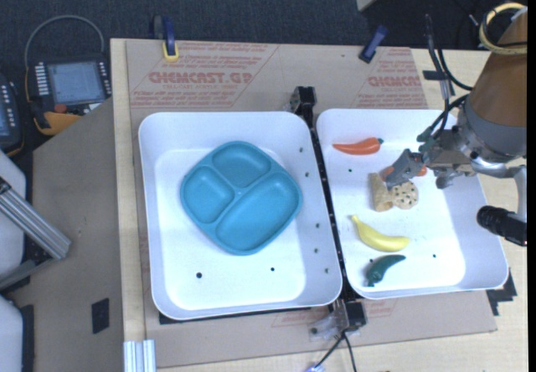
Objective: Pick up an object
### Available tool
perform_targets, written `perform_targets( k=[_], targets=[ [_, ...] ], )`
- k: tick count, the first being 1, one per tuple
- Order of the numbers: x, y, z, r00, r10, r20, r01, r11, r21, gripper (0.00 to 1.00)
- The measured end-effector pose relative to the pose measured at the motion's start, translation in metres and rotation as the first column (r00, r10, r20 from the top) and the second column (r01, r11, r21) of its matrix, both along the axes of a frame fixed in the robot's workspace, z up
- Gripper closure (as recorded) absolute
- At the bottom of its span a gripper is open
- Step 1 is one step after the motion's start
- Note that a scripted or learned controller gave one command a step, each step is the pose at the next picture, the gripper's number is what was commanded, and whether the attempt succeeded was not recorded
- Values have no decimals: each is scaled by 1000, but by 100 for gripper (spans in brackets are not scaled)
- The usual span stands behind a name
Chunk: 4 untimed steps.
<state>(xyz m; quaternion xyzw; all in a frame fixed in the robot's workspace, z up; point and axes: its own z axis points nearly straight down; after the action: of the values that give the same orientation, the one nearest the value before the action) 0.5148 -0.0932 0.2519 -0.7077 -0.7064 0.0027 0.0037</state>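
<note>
The right bin (469,274) holds a red chili pepper (358,146) at the back, a tan cookie with dark chips (395,195) in the middle, a yellow banana (378,235) and a dark green pepper (383,269) toward the front. My gripper (403,170) reaches in from the right and hangs just above the cookie's upper right edge, partly covering it. Nothing shows as lifted off the bin floor.
The left bin (167,278) holds a blue divided plate (241,195). A black divider (322,194) runs between the two bins. The grey arm with its orange band (502,94) occupies the right bin's far right side. A black cable (441,69) loops above it.
</note>
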Motion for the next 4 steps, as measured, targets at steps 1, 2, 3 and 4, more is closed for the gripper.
perform_targets(
  k=[1,2,3,4],
  targets=[
    [2,0,4,1000,2,10,-2,1000,-1,0],
    [-2,-3,-59,1000,1,0,-1,1000,0,0],
    [-3,-6,-103,1000,1,2,-1,1000,1,0],
    [-13,-2,-163,1000,1,0,-1,1000,1,0]
  ],
)
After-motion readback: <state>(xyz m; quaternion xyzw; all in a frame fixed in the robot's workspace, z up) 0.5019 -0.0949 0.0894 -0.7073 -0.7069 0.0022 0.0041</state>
